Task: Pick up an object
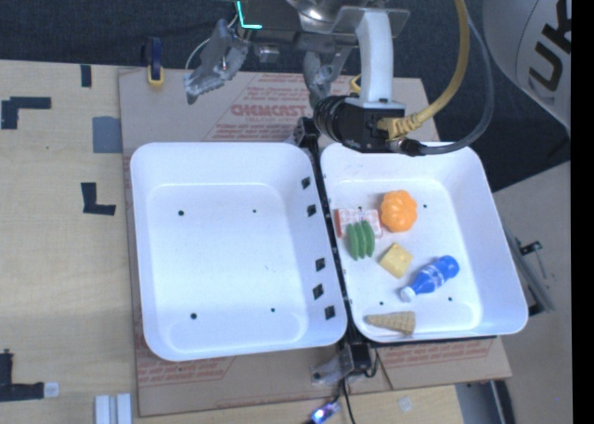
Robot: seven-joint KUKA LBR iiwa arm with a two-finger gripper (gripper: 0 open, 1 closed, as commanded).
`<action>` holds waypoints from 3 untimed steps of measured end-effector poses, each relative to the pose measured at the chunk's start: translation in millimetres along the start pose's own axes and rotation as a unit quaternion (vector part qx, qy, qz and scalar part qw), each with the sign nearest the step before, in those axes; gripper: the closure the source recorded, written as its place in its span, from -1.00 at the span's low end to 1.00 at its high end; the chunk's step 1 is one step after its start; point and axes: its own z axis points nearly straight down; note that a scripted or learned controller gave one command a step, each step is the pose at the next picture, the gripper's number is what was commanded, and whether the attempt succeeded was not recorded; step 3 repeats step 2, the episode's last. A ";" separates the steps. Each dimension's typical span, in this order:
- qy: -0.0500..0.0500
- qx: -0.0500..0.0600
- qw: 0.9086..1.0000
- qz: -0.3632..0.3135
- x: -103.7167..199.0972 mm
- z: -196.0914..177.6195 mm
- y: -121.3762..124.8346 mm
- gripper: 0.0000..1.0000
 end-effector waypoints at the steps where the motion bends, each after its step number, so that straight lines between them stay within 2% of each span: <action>1: 0.000 0.000 1.000 -0.001 0.7 -10.0 0.0 1.00; 3: 0.000 0.001 1.000 -0.002 1.4 -19.7 0.0 1.00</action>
